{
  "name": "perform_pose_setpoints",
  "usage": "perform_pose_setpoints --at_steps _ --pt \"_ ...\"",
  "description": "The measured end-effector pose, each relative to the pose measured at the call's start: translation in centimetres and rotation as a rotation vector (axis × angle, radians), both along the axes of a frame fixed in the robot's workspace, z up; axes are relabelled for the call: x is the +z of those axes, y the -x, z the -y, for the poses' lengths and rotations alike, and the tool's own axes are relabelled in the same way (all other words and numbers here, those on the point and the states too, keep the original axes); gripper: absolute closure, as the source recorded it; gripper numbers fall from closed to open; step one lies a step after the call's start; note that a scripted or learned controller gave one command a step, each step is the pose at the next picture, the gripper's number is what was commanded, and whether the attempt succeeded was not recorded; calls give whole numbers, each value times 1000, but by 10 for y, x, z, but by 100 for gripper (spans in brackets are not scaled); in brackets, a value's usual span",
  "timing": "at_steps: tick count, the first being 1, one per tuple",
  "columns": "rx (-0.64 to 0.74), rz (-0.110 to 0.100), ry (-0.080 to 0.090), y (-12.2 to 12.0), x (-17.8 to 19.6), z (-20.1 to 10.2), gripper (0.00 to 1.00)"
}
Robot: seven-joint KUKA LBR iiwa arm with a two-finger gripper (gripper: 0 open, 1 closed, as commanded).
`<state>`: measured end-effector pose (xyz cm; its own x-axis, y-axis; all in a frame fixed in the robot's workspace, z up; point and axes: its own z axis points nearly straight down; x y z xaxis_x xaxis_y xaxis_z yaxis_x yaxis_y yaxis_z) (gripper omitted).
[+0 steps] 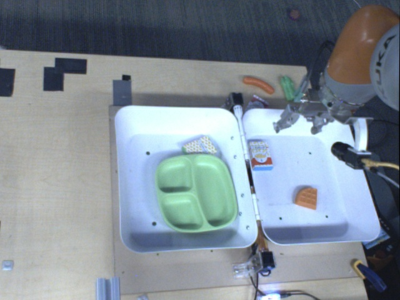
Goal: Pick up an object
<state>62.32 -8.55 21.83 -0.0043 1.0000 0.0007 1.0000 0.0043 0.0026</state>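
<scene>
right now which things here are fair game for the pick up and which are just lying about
Job in hand:
gripper
small carton
orange wedge
green divided tray
patterned piece

Lying about, on the bench outside the bins:
orange sausage shape
green item

Arm (369, 49) cut off at right edge, patterned item (201, 145) partly behind green tray (196, 191)

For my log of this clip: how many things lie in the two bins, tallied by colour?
Green: 1, the divided tray in the left bin.
Patterned, pale: 1, a small packet behind the tray.
White with blue and red: 1, a small carton in the right bin.
Orange: 1, a wedge in the right bin.
Total: 4.
</scene>
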Motion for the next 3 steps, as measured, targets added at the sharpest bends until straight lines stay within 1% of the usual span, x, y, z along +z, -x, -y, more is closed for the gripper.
perform_pose_setpoints --at_steps 1,2,3 --pt "-3 5 2 5 -117 25 0" --pt "-4 17 3 58 -128 13 0" --pt "-3 18 4 126 -128 26 0"
